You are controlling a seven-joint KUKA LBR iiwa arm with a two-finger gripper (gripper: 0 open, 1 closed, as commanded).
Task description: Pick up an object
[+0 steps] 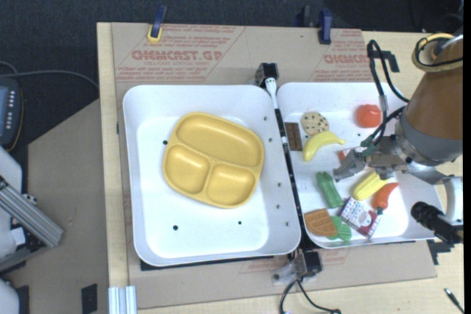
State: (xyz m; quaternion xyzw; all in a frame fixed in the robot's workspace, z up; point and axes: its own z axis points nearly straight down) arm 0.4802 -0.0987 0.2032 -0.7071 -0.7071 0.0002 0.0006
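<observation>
- Two white bins sit side by side on the bench; the left bin [140, 158] holds a yellow divided plate [213, 159], lying flat near its middle.
- My arm [438, 110] reaches in from the right and hangs over the right bin [294, 95], where all the small things lie.
- My gripper [362, 164] is low over that bin's middle, just above a yellow piece [366, 186] that lies tilted beside an orange-red piece [385, 194].
- I cannot tell whether the gripper is released or clenched, and I cannot see anything between its tips.
- A banana [321, 144] lies just left of the gripper, with a speckled cookie [314, 121] above it and a brown bar [293, 136] near the bin's left wall.
- A red-orange ball [368, 115] sits towards the far side of the bin, apart from the banana.
- A green pod [329, 189] lies slanted below the banana.
- Near the front wall sit a tan waffle-like piece [321, 221], a green piece [342, 233] touching it, and a small printed packet [358, 217] just beside them.
</observation>
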